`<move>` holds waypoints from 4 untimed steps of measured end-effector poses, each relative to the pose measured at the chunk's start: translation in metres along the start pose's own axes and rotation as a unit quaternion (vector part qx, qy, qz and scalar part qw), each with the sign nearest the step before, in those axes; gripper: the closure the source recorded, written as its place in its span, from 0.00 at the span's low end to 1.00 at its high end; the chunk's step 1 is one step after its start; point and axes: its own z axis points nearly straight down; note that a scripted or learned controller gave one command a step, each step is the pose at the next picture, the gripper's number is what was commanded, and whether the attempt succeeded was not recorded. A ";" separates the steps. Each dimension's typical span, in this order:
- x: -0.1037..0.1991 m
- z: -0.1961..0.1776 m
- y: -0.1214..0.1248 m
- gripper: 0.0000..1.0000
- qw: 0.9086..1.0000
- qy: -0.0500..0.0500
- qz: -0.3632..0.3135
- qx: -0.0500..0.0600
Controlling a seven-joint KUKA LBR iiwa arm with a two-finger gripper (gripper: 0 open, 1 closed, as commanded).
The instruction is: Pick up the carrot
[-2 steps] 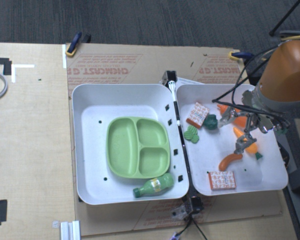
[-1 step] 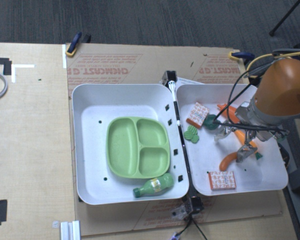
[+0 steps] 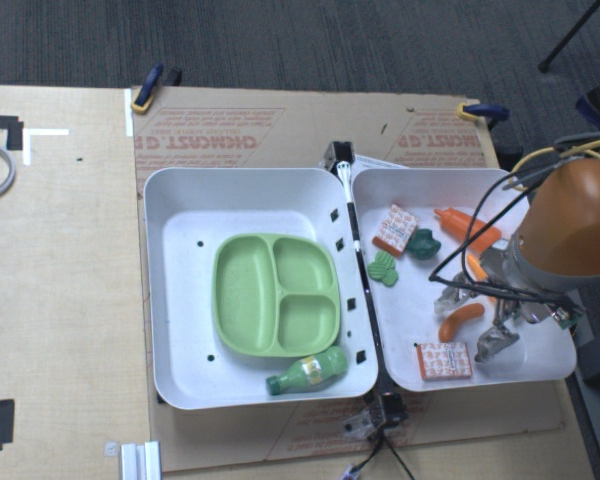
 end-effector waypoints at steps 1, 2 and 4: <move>-0.026 -0.196 0.008 0.00 1.000 -0.001 0.008 0.001; -0.006 -0.120 -0.017 0.00 0.998 0.000 -0.062 0.000; -0.076 -0.093 -0.115 0.00 0.987 -0.001 -0.158 0.000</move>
